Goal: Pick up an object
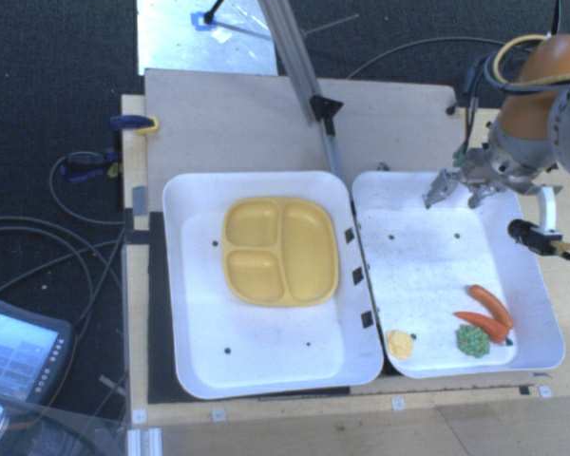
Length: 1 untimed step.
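A handheld control pendant (14, 350) lies on the floor far to the left of the left bin (195, 359), with dark cables looping above it. The left bin holds a yellow divided plate (280, 250), set slightly toward the bin's far edge, its three compartments bare. Touching the left bin's right wall is the right bin (427, 255). Near that bin's front edge lie a pale yellow piece (400, 344), then a green broccoli-like piece (472, 341), then two orange-red sausages (489, 313) just beside and behind it, close to the right wall. Over the right bin's far right corner hangs the gripper (454, 190), its two fingers spread apart with nothing between them, well apart from the food pieces.
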Motion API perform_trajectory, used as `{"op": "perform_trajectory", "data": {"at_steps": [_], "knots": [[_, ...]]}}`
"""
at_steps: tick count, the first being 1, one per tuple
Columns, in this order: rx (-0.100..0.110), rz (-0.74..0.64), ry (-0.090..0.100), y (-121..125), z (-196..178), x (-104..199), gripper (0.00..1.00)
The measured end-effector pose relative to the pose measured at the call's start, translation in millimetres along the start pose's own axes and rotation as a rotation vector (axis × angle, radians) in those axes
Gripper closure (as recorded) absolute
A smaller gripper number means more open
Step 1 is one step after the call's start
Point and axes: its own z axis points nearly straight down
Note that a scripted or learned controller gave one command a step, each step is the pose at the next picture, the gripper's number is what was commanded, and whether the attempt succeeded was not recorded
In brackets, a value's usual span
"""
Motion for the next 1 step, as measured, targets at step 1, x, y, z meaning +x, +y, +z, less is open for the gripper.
{"op": "perform_trajectory", "data": {"at_steps": [1], "knots": [[-0.010, -0.002, -0.002, 2.8, -15.5, -0.4, 1.00]]}}
